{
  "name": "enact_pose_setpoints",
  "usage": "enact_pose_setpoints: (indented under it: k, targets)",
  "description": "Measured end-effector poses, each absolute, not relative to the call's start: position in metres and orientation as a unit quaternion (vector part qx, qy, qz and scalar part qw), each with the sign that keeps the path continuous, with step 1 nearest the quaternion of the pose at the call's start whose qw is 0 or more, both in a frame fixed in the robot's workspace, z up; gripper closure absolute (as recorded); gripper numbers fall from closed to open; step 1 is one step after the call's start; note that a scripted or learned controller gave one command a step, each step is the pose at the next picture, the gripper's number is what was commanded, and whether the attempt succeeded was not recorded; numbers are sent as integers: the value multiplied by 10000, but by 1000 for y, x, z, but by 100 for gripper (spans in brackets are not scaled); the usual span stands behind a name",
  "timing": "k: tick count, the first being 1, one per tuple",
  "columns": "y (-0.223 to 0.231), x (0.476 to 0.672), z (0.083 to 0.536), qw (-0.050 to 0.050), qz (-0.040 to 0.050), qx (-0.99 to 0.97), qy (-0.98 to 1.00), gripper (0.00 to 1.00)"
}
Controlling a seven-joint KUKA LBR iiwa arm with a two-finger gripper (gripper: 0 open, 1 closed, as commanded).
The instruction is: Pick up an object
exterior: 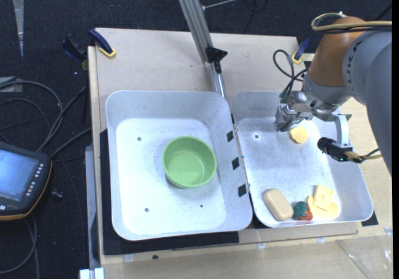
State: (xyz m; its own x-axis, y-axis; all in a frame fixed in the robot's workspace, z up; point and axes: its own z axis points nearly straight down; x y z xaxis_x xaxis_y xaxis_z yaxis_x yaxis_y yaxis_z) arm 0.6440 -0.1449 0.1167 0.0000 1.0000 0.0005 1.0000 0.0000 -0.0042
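No writing is legible. The gripper (288, 118) hangs in the right bin (268, 153), just beside a yellow piece (299, 135); finger state cannot be told. Open floor lies left of it. A green bowl (189, 161) sits in the left bin (134, 146).

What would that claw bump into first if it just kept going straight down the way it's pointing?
Most likely the floor of the right bin, just left of the small yellow piece. The gripper points down beside that piece; depth is hard to judge, so it might clip it.

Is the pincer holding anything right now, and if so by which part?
Cannot be told. The pincer sits low in the right white bin, beside the small round yellow object, but no object is seen between its fingers.
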Motion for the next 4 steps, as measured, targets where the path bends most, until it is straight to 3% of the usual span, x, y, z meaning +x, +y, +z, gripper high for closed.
enact_pose_setpoints:
  k: [1,2,3,4]
  targets:
    - [-144,644,94,8,6,-7068,-7074,0]
    - [-144,644,106,-3,-2,-7069,-7073,100]
    - [-144,636,163,-21,-15,-7071,-7071,100]
    - [-138,646,218,-20,-15,-7068,-7074,100]
